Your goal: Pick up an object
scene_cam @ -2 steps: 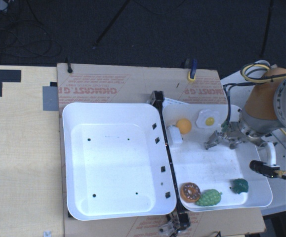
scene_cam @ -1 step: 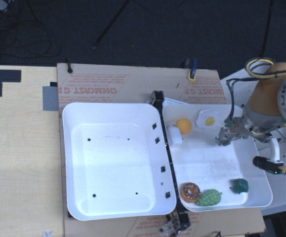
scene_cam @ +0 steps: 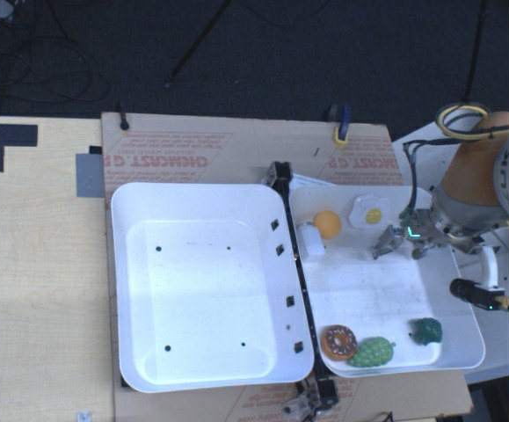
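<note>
White plastic walls keep your choices corralled in the right bin [scene_cam: 465, 359]: an orange ball [scene_cam: 328, 224] beside a white block [scene_cam: 310, 240], a fried egg toy [scene_cam: 370, 212], a donut [scene_cam: 338, 342], green grapes [scene_cam: 372, 352] and a dark green piece [scene_cam: 427, 330]. Your gripper [scene_cam: 403, 243] hovers low near the egg, fingers apart and holding nothing, probably poised for a grasp. The left bin [scene_cam: 149, 205] sits alongside.
</note>
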Controlling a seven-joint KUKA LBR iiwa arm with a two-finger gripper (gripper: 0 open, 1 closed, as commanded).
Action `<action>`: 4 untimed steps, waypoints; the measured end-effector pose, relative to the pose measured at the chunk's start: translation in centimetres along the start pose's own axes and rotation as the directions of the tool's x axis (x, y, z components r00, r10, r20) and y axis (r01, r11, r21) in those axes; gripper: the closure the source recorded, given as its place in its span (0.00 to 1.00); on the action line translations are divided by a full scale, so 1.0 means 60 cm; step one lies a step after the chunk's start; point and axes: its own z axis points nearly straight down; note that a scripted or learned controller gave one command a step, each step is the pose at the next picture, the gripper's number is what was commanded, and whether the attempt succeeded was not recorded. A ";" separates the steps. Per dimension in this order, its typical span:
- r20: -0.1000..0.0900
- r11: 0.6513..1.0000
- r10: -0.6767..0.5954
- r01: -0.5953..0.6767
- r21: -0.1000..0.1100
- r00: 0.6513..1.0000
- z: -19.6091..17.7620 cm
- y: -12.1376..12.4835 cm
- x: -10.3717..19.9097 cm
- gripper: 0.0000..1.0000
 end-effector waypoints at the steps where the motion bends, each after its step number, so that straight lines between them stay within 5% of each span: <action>1: 0.000 1.000 0.003 -0.003 0.001 1.000 -0.017 -0.001 -0.002 1.00; 2: 0.000 1.000 0.004 -0.004 0.001 1.000 -0.016 -0.001 -0.002 0.00; 4: 0.000 1.000 0.004 -0.004 0.001 1.000 -0.016 -0.001 -0.002 0.00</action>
